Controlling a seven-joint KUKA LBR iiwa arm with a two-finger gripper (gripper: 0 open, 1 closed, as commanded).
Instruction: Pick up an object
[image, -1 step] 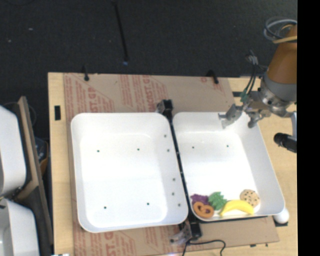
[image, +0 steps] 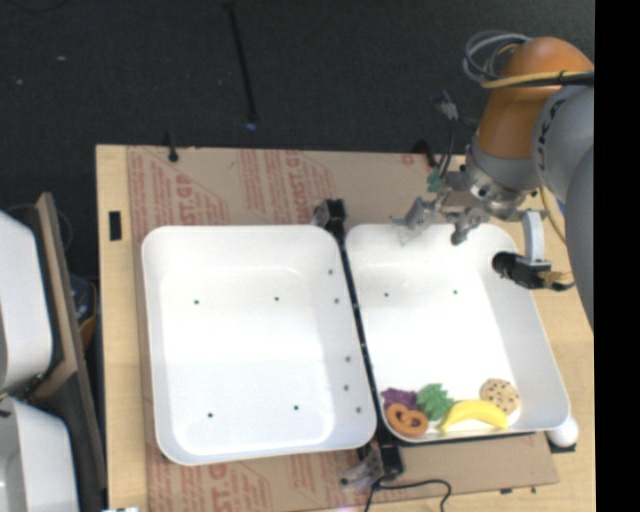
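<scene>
One claw (image: 437, 227) open, above right bin (image: 520, 330)

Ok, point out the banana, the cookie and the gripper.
banana (image: 474, 416), camera view, middle of its yellow body.
cookie (image: 499, 396), camera view, centre of its speckled face.
gripper (image: 436, 228), camera view, midway between its fingertips.

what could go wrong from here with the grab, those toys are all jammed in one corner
1. The banana, cookie, broccoli, grapes and pretzel lie touching or nearly so, so the gripper may nudge neighbours or close on two.
2. They sit against the right bin's near wall, which may block a finger.
3. The gripper hangs at the bin's far edge, opposite the pile, so a small aiming error could mean a miss.
</scene>
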